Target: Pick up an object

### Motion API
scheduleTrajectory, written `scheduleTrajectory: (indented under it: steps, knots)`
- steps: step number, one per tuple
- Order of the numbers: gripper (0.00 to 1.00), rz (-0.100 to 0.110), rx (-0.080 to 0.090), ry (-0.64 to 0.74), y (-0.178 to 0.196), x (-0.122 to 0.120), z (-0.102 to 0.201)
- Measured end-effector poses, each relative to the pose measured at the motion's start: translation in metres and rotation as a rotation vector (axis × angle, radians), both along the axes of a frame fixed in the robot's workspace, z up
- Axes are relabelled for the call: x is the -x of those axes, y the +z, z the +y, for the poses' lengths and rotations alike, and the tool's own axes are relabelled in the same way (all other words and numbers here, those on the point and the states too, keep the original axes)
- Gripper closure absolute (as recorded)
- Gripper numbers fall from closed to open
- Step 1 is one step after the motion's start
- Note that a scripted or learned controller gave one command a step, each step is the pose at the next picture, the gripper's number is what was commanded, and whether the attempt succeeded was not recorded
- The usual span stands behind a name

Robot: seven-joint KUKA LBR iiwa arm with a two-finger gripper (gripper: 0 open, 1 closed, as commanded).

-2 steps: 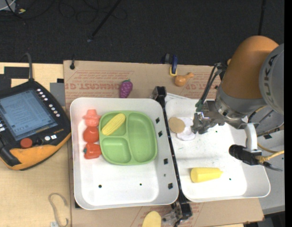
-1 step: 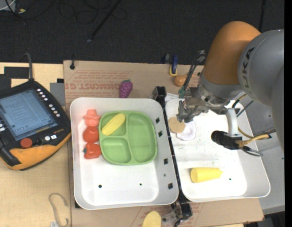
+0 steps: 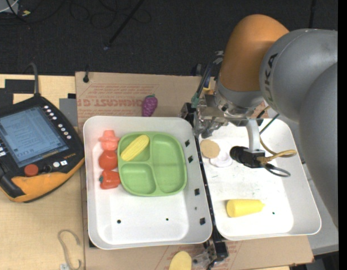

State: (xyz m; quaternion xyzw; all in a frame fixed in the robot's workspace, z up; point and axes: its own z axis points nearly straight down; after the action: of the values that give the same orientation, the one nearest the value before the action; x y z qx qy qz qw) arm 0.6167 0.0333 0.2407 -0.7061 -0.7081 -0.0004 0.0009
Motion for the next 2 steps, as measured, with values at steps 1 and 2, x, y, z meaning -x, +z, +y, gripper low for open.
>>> scheduleTrajectory:
  steps: [1,2]
  knots:
    - [1.0,0.0,0.001,-0.002,-0.005,-0.022,0.034]
    - [1.0,0.004,0.003,-0.002,-0.024,-0.021,0.033]
